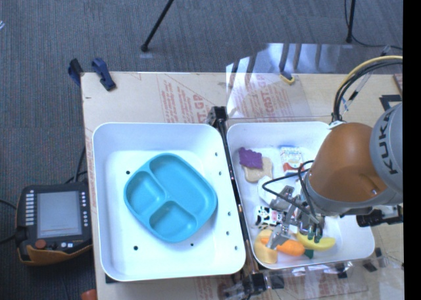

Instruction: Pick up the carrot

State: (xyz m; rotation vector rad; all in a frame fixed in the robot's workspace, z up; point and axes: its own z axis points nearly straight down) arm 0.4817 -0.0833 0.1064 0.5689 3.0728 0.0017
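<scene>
The arm [352, 167] comes in from the right of the frame and bends down over the right bin [358, 252], its orange band covering much of that bin's right half. The gripper [293, 226] hangs low over the bin's lower middle, right above a cluster of toy food. Whether it is apart or together cannot be told; the metal parts blur into the clutter beneath.

The carrot [289, 249] lies near the bin's lower edge, just below the gripper, its orange body pointing left-right. Nothing shows it being clamped. A banana [317, 242] lies just to its right, touching or nearly so. A yellow wedge [264, 247] sits at the carrot's left, and a black-and-white piece [264, 216] lies above that. Farther up are a purple grape bunch [249, 157], a tan cookie [254, 172] beneath it, and a small white carton [291, 158].

The left bin [108, 160] holds a blue divided plate [170, 196] at its centre. A pendant [54, 221] rests at the lower left of the frame.
</scene>
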